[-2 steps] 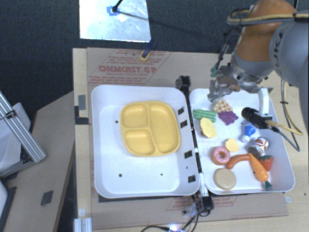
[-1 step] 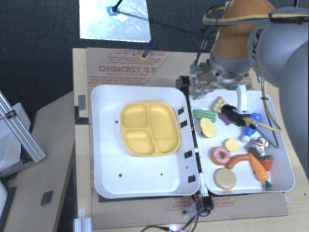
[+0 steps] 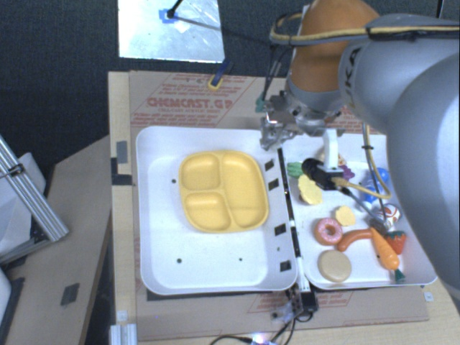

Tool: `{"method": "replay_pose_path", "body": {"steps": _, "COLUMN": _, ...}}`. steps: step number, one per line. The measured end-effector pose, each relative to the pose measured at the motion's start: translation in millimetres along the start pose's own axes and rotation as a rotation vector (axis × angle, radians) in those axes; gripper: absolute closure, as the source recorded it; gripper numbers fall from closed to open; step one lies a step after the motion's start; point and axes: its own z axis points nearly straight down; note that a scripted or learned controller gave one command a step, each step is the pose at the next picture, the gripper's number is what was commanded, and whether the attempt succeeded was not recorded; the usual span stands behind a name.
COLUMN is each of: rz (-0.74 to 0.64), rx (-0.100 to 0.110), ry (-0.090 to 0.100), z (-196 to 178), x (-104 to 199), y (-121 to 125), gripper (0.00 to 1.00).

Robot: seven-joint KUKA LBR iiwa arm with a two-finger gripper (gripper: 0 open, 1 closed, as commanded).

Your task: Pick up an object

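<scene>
My gripper hangs at the back of the bench, over the far end of the divider between the two bins, with the grey arm and its orange band above it. It is well away from the toy foods in the right bin: a pink donut, a tan round cookie, a carrot, an orange sausage, a yellow wedge and a green piece. Nothing shows in the gripper.
A yellow divided plate lies in the left bin. Small purple, blue and red-and-white pieces lie at the right bin's far side, partly under the arm. A shiny sheet lies behind the bench.
</scene>
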Motion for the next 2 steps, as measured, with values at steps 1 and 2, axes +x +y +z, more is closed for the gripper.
{"method": "replay_pose_path", "body": {"steps": 1, "rz": 0.004, "rx": 0.001, "ry": -0.002, "z": -1, "x": -1, "y": -8, "gripper": 1.00}}
{"method": "replay_pose_path", "body": {"steps": 2, "rz": 0.008, "rx": 0.001, "ry": -0.002, "z": 13, "x": -8, "y": -13, "gripper": 1.00}}
